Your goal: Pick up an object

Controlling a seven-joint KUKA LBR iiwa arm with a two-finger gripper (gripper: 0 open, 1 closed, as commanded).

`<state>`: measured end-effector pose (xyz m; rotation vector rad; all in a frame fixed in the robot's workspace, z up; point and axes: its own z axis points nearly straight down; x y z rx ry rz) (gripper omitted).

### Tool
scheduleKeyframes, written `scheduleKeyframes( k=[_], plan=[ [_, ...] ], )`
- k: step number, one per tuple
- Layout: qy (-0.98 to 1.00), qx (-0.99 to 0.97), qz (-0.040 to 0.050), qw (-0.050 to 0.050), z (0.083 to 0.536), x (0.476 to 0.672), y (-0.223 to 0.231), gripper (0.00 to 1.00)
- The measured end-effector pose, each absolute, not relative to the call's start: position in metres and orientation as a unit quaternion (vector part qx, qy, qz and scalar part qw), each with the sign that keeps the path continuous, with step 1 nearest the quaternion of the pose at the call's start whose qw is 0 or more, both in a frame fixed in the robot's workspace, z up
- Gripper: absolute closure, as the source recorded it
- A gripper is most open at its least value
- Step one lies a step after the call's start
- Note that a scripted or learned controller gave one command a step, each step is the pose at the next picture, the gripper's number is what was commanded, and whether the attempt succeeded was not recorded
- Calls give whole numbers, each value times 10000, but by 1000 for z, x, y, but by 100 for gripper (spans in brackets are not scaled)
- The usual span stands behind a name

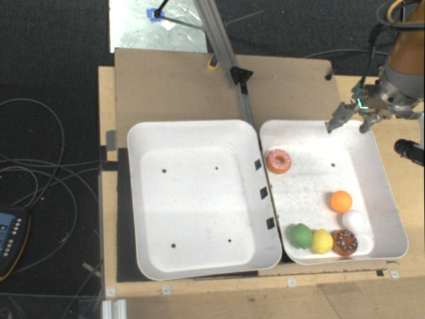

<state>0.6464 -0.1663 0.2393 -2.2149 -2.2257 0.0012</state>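
Dark carpet with loose cables surrounds a brown bench point(172, 85) that carries two shallow white bins side by side; the left bin point(143, 145) has nothing in it, and the right bin point(382, 178) holds all the objects. A pink-iced doughnut point(278, 161) lies alone near the divider, an orange ball point(340, 201) sits further toward the near side, and a green ball point(301, 235), yellow ball point(322, 241), chocolate doughnut point(344, 242) and a white ball point(352, 220) crowd the near corner. The gripper point(348, 119) hovers over the far edge of the right bin, fingers spread wide with nothing between them. The easiest target is probably the pink doughnut or the orange ball, since each stands apart from its neighbours. A good attempt would centre the spread fingers over one of them, descend straight, and close only once both fingers straddle it.
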Motion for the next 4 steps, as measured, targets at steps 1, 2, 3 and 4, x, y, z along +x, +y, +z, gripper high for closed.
scheduleKeyframes(
  k=[1, 2, 3, 4],
  plan=[
    [-7096, -7046, -2, -9, 242, 647, -166, 0],
    [-7075, -7067, 7, 4, 195, 639, -169, 0],
    [-7077, -7066, 9, 13, 133, 637, -164, 0],
    [-7076, -7066, 6, 9, 88, 637, -163, 0]
  ],
)
